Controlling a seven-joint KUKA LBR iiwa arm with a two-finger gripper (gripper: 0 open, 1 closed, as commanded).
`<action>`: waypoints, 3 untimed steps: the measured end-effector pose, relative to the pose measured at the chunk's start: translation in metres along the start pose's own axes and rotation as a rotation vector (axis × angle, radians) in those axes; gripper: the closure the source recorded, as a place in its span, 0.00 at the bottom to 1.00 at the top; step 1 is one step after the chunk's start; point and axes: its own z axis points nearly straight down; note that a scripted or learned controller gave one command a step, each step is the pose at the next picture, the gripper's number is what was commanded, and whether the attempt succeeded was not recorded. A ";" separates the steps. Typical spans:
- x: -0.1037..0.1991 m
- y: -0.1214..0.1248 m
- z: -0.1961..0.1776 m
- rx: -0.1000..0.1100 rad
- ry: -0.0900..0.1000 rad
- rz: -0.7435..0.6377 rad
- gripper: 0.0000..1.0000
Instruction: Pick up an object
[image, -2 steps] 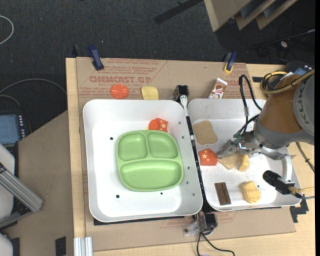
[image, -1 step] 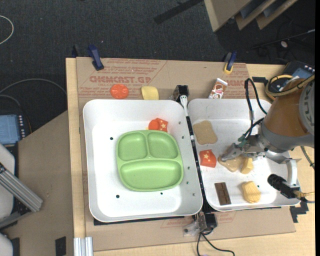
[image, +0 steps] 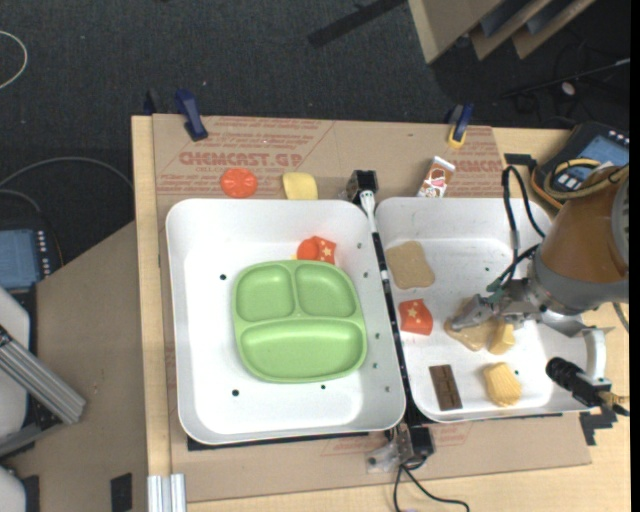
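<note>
A brown bench (image: 250, 150) printed with red lettering fills the middle of the frame, bearing two shallow white bins side by side. The left bin (image: 200, 300), at centre frame, holds a green plate (image: 298, 322) with three compartments, and a red-orange toy (image: 316, 249) lies just beyond the plate's upper edge. The right bin (image: 470, 225), at centre right, has the arm (image: 590, 245) reaching in from the right edge of the frame, its orange band showing above the grey wrist. The gripper (image: 478, 318) is low over the bin's middle, its metal tip pointing left and meeting a pale yellow piece (image: 468, 335); from this angle I cannot tell whether the fingers are parted or closed, or whether they grasp anything. A second yellow piece (image: 500, 338) lies just right of that one, under the wrist. A tan slice (image: 410, 266) rests in the bin's upper left area, a red block (image: 416, 318) sits near the bin's left wall, a dark brown bar (image: 445, 387) lies near the lower edge, and a yellow corn-like toy (image: 502, 384) lies to the bar's right. On the bench above the bins, an orange disc (image: 239, 183) and a yellow lump (image: 299, 186) sit side by side at upper left, and a small carton (image: 436, 178) lies tilted above the right bin. Two blue clamps (image: 190, 113) grip the bench's far edge.
</note>
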 end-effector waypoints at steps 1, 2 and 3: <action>0.000 0.001 -0.011 -0.003 -0.002 0.000 1.00; -0.032 -0.044 -0.105 -0.003 -0.007 0.003 1.00; 0.040 -0.044 -0.080 0.009 0.003 -0.007 1.00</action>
